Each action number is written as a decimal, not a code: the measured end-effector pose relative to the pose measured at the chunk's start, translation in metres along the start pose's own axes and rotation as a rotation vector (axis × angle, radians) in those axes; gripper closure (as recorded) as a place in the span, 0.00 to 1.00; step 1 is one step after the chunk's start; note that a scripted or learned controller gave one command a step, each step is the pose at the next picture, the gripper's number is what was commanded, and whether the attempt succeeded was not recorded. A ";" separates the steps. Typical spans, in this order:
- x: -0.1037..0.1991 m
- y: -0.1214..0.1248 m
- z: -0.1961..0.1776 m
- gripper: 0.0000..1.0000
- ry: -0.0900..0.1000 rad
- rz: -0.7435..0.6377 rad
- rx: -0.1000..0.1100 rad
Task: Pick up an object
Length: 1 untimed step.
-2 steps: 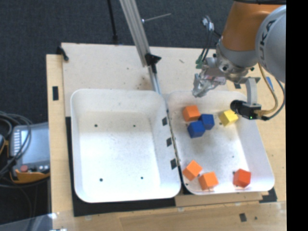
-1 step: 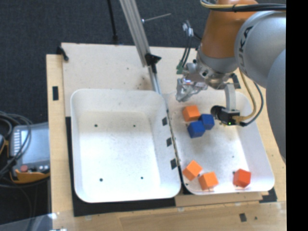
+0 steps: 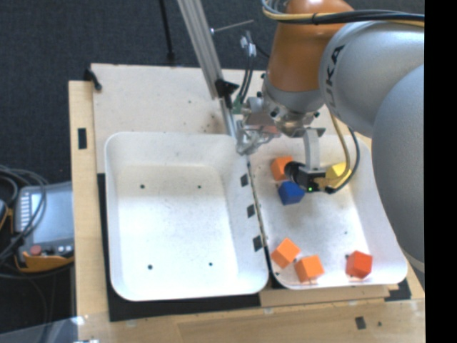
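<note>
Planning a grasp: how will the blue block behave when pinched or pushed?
The blue block looks flat-faced, so it would probably slide, not roll. It seems solid and small, so likely stiff and light. Pushed, it may bump the orange block close by.

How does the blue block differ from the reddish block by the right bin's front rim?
The blue block is dark blue, the reddish block orange-red. The blue block lies further back, close beside an orange block; the reddish block sits alone near the front rim. Both are small cubes in the right bin.
</note>
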<state>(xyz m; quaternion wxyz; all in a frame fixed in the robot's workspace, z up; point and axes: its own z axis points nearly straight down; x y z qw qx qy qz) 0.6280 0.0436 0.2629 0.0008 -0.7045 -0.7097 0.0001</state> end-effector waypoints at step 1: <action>0.046 -0.015 0.007 1.00 0.000 0.001 0.000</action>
